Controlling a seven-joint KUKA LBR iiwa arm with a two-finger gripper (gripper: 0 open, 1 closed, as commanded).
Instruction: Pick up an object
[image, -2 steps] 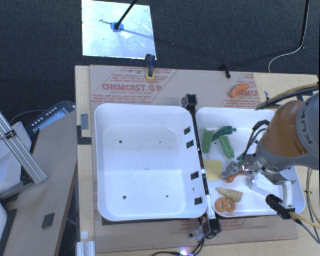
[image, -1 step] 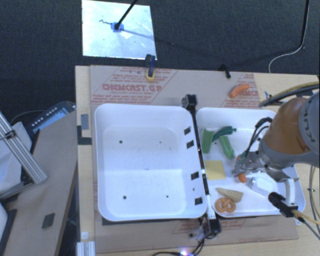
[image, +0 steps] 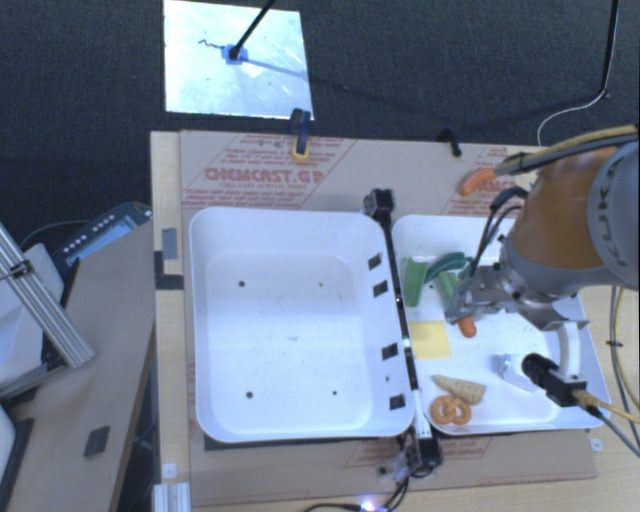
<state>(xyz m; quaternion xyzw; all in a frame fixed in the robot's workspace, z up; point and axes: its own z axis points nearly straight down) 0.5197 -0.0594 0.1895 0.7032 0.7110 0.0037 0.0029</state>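
Note:
My gripper (image: 464, 308) hangs low over the middle of the right bin (image: 590, 372), under the arm's orange band. A small orange piece (image: 467, 326) shows right at its lower end, and I cannot tell whether it is held. Just left of the gripper lie a light green block (image: 413, 279) and a dark green curved piece (image: 444, 266). A yellow square (image: 431, 339) lies flat below them. Near the bin's front sit a beige wedge (image: 460, 388) and an orange ring-shaped piece (image: 450, 410). A small pale object (image: 506, 370) lies to the right of the wedge.
The left bin (image: 290, 320) stands beside the right one, joined to it by a black divider with clips (image: 392, 300). An orange item (image: 478, 182) lies on the board behind the right bin. A blue and yellow clamp (image: 299, 135) sits at the board's back edge.

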